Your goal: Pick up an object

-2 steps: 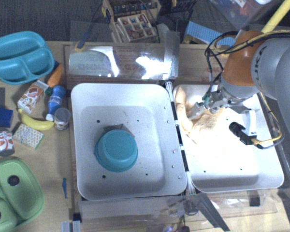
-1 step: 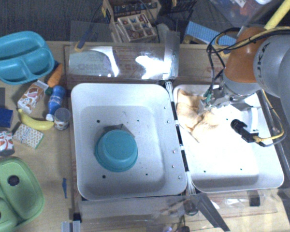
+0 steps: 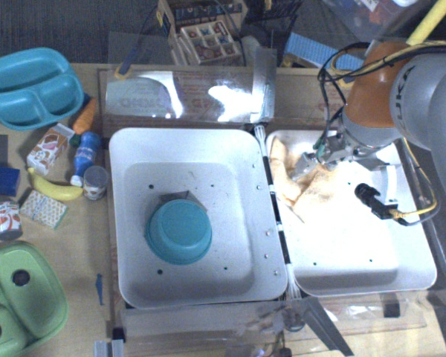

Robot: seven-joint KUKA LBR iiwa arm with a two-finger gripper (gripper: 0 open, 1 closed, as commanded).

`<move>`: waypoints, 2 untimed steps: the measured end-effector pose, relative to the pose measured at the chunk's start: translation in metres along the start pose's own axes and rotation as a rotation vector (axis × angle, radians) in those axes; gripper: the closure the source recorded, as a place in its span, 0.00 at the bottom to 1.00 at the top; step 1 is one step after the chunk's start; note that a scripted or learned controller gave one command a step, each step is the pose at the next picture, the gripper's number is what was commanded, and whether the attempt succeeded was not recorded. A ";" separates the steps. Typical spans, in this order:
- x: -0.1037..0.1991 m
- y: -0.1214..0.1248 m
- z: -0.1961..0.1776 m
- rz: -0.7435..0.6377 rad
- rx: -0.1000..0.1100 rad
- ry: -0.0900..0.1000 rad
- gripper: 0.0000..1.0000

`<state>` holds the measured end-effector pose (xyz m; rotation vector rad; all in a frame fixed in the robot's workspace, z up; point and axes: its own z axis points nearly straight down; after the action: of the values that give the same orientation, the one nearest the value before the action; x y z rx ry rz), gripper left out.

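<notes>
Tan object (image 3: 301, 192), soft-looking and crumpled, lies in the right bin (image 3: 372, 281), against that bin's left wall and toward its far left corner. From the camera view, the claw (image 3: 314, 160) hangs just above the far end of it, so close that the two overlap in the picture. I cannot tell whether they touch, or whether the claw is open or closed. The tan object stretches along the wall, its long axis running from the far edge toward the near edge, and most of it lies on the near side of the claw.

My judgement is that the coming move is a short drop, perhaps with a slight shift toward the near edge to get over the bulk of the thing. The wall right beside it leaves little room on that side. The bin floor is smooth and white. A black fitting (image 3: 368, 193) on a yellow cable hangs over the middle of this bin, apart from the tan object.

A teal bowl (image 3: 179, 230) sits upside down in the left bin (image 3: 134, 274), well apart from the claw. The grey arm (image 3: 424, 95) reaches in over the right bin's far right corner.
</notes>
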<state>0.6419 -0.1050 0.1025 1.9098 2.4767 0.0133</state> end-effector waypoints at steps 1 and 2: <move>-0.002 0.001 -0.011 0.001 -0.004 -0.003 1.00; -0.001 0.001 -0.011 0.001 -0.005 -0.003 0.00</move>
<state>0.6430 -0.1062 0.1137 1.9082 2.4718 0.0163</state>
